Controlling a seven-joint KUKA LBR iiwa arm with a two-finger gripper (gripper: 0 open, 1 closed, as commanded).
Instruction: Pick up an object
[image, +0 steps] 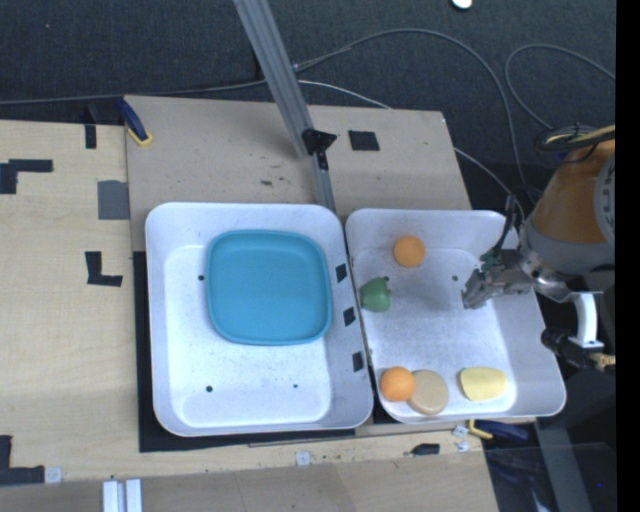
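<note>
The right bin (520, 330) holds an orange ball (408, 251) near its back, a green object (376, 295) at its left wall, and along its front an orange ball (397, 383), a tan round piece (429, 391) and a yellow piece (483, 383). My gripper (478, 293) hangs over the right part of this bin, right of the upper orange ball and apart from every object. Nothing shows between its fingers.
The left bin (180, 380) carries a blue square plate (268, 286). A grey metal pole (290, 90) slants in from the top to the gap between the bins. Cables (480, 70) lie on the dark floor behind the right bin.
</note>
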